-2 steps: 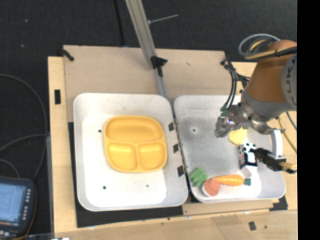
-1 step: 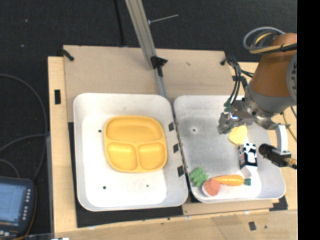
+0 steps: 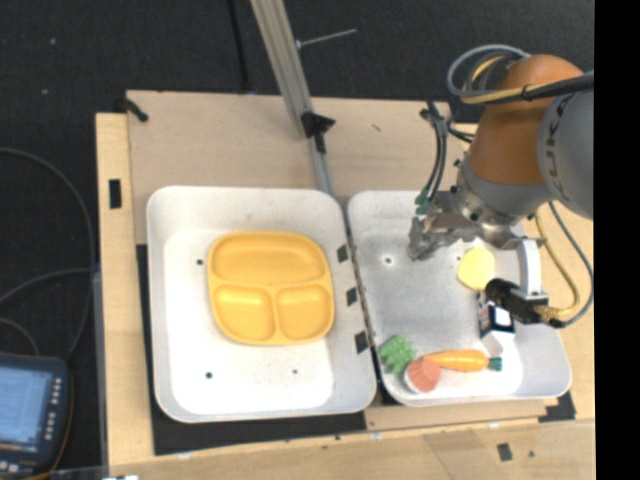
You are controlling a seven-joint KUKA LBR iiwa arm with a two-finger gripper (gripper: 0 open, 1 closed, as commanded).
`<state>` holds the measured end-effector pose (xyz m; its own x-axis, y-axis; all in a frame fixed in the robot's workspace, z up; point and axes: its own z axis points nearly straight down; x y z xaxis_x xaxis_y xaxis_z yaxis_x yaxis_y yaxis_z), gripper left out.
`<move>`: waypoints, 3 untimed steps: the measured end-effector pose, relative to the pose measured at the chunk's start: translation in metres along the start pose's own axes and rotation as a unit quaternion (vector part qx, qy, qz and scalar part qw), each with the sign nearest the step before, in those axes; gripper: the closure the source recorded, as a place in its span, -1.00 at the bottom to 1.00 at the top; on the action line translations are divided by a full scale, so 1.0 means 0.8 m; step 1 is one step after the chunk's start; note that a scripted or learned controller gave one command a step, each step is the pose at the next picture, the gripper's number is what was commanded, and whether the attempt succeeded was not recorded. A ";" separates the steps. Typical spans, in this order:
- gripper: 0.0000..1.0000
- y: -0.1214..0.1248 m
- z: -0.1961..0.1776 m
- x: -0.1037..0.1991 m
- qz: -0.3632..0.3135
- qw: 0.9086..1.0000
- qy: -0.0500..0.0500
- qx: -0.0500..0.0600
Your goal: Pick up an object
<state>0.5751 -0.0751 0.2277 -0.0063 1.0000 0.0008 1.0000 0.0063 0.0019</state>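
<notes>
Candidate objects, all in the right bin [image 3: 400, 298], right of frame centre. A pale yellow rounded piece [image 3: 477, 266] lies at the right side of the bin, just below the arm's wrist. A toy carrot [image 3: 460, 362], orange with a green tip at its right end, lies flat along the bin's lower edge. Touching its left end is a small reddish-pink rounded piece [image 3: 424, 374]. Just left of that sits a green leafy toy [image 3: 396, 352] at the bin's lower left corner. A small black and white item [image 3: 497, 316] with a dark red spot sits near the right wall, above the carrot's tip; its form is unclear.

Left bin [image 3: 180, 268], centre left of frame: holds 1 yellow divided tray [image 3: 270, 286] with 3 compartments, 1 wide at the top and 2 smaller below. All 3 compartments look bare.

End effector [image 3: 425, 238]: over the upper part of the right bin, left of the pale yellow piece and apart from it. Open or closed state: cannot tell, detail too dark and small. No object is seen gripped.

Both bins rest side by side on the tan worktop [image 3: 200, 138]. A metal rail [image 3: 285, 58] runs from top centre down toward the gap between bins.
</notes>
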 end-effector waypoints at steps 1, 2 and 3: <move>1.00 0.032 -0.008 0.072 -0.001 1.000 0.000 0.000; 1.00 0.057 -0.002 0.126 0.000 1.000 0.000 0.000; 1.00 0.079 -0.023 0.189 -0.001 1.000 0.001 -0.001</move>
